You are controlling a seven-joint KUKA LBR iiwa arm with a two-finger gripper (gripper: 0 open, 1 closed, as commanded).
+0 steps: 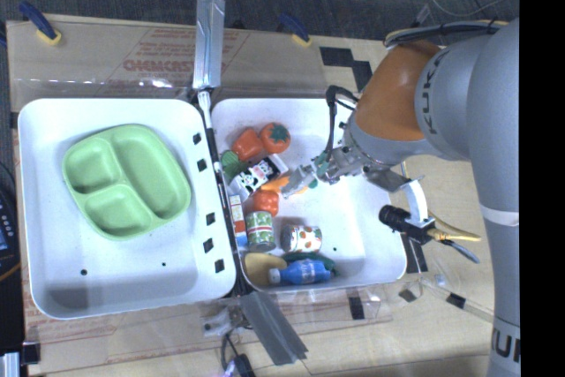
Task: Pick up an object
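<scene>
The right bin [371, 225] holds a cluster of toy food along its left side. My gripper [309, 176] hangs low over the bin's middle, its tip right beside a small orange carrot-like piece [276, 184]. Whether it touches that piece I cannot tell. Just left of it lies a black-and-white patterned carton [255, 176]. Farther back sit an orange pepper [247, 142] and a red tomato with a green top [275, 135]. Toward the front stand an orange can [264, 203], a green-labelled can [260, 229] and a patterned can [302, 238]. A blue bottle [300, 272] lies by the front wall.
The left bin [53, 278] bears a green divided plate [128, 179]. A green piece [231, 162] sits against the divider between the bins, and a tan piece [257, 261] lies beside the blue bottle. The arm's grey body and orange band [397, 101] cover the right bin's far right corner.
</scene>
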